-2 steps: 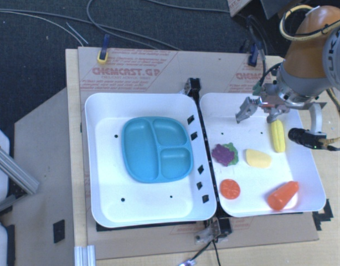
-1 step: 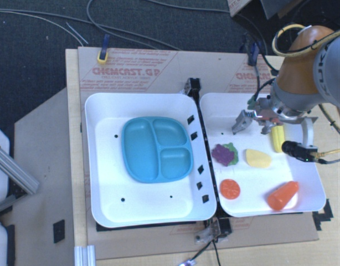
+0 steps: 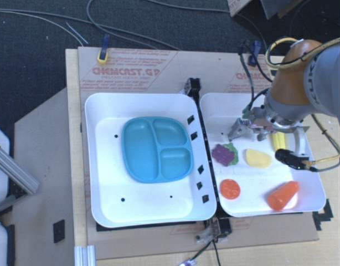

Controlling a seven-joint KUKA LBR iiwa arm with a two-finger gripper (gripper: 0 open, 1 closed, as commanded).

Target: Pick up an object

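While the grapes (image 3: 224, 154), lemon (image 3: 258, 158), tomato (image 3: 230, 189) and carrot (image 3: 282, 195) lie in the right bin (image 3: 214, 111), the gripper (image 3: 245, 127) hovers above them, its grip impossible to make out.

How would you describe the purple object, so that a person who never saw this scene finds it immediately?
Start from the right bin, the one without the blue tray. Near its left wall, below the gripper, lies the purple grape bunch. It is the only purple item, bumpy with a green top, unlike the smooth yellow piece to its right and the round orange slice below it.
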